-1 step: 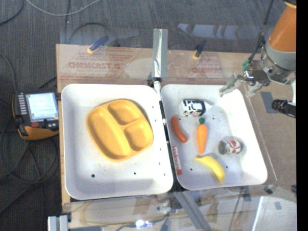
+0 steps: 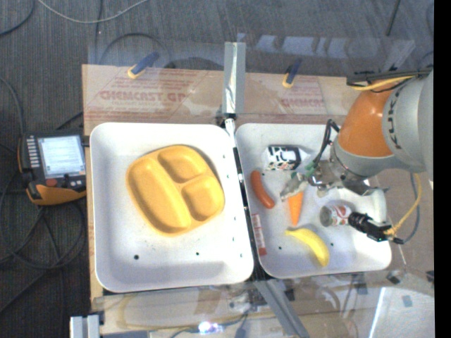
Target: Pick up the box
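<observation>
A small black-and-white box (image 2: 284, 157) lies near the back of the right bin (image 2: 366, 259). My gripper (image 2: 301, 183) hangs low over the middle of that bin, just in front of the box and right above the thick end of an orange carrot (image 2: 294, 208). The box lies apart from the gripper, a short way up and to the left of it. The grey arm with its orange band (image 2: 366, 129) reaches in from the right.
The right bin also holds a red sausage (image 2: 263, 189), a yellow banana (image 2: 311, 246), a small can (image 2: 337, 215) and a thin red-and-white packet (image 2: 258, 235) along its left wall. A yellow divided plate (image 2: 176, 187) fills the middle of the left bin (image 2: 113, 259).
</observation>
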Controlling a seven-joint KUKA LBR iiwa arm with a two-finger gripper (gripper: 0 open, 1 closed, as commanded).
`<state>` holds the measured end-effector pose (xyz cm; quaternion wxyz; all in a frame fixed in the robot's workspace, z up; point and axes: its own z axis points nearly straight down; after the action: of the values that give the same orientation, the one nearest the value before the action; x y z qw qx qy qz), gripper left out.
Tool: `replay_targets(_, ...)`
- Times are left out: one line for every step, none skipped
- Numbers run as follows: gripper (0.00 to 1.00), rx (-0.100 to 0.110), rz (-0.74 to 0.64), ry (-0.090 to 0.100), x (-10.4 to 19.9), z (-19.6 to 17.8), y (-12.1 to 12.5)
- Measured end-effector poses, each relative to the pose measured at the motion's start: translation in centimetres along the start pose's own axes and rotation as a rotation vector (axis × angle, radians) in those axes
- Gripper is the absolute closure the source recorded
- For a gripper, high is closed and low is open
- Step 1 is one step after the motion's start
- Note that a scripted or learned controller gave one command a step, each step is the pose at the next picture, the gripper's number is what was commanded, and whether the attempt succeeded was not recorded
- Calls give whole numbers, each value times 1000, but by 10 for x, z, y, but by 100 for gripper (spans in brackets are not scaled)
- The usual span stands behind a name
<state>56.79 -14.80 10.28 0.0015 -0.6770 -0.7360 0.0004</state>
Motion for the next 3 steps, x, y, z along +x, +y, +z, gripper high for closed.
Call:
replay_targets(0,-1,53,-2,16,-44,35)
replay_targets(0,0,107,-3,-52,-13,-43)
replay_targets(0,0,234,3,-55,4,-32)
